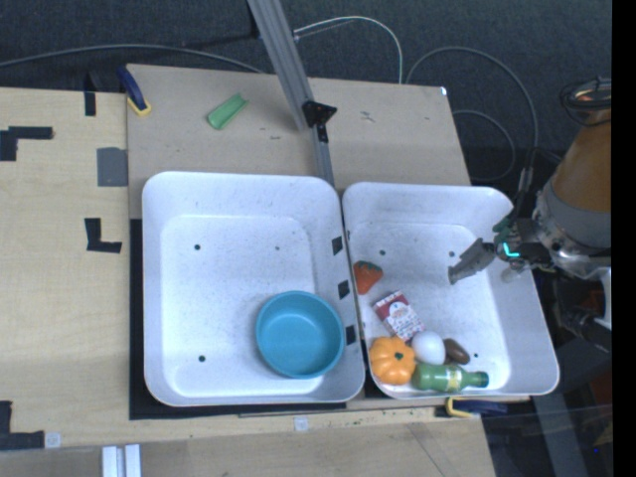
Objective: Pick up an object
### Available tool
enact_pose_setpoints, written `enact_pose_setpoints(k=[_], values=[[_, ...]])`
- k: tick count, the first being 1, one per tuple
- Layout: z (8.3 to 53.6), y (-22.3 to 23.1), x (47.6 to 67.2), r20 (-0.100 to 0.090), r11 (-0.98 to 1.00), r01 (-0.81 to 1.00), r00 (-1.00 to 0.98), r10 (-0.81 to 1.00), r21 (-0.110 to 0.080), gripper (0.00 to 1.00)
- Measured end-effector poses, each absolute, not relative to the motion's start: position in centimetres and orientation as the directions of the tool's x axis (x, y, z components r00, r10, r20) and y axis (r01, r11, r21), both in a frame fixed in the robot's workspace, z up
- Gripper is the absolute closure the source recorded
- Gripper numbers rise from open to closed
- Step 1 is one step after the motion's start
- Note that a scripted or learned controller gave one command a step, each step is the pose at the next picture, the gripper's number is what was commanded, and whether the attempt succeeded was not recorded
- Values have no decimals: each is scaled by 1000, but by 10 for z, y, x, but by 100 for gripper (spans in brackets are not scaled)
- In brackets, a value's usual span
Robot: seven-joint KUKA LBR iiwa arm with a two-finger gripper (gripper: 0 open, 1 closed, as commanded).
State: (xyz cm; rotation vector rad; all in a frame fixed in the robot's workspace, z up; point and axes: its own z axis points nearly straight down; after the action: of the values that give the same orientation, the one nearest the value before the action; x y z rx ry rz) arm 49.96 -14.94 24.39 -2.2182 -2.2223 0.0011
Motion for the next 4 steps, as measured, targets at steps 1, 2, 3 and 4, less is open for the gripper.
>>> enact_pose_setpoints(k=[1, 2, 3, 4], values=[[180, -146, 500, 2, 1, 1000, -1, 1000, -9, 0], [119, -137, 496, 2, 1, 1000, -1, 1000, -9, 0], [95, -137, 498, 5, 2, 1000, -2, 1000, 1, 0], [106, -136, 499, 5, 3, 1000, -3, 1000, 2, 100]])
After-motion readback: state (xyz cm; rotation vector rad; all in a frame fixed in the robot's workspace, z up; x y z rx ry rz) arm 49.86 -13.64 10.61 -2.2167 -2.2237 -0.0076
